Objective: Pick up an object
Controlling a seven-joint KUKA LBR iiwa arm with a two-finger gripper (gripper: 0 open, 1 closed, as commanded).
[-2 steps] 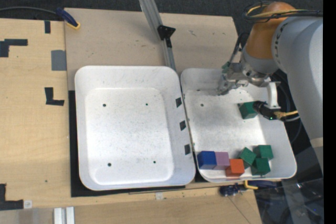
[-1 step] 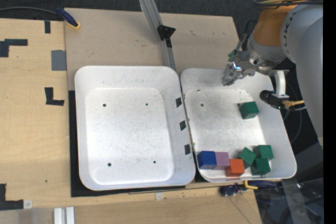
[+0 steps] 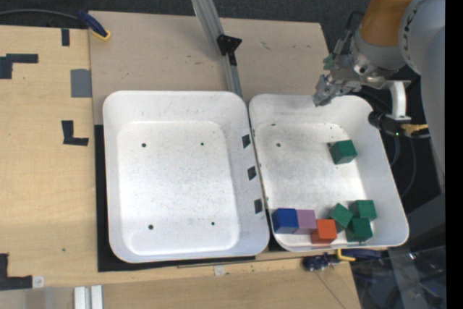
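End effector (image 3: pixel 323 95) hovers over right bin's (image 3: pixel 391 177) far rim, grip state unclear to us; approach step, we expect descent toward lone green cube (image 3: pixel 343 151).

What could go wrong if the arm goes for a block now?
The pincer sits over the right white plastic bin's far rim, so a straight descent may hit the rim. The lone green cube is the easier target. The blue cube, purple cube, orange cube and other green cubes crowd the near wall; fingers may jam or push neighbours.
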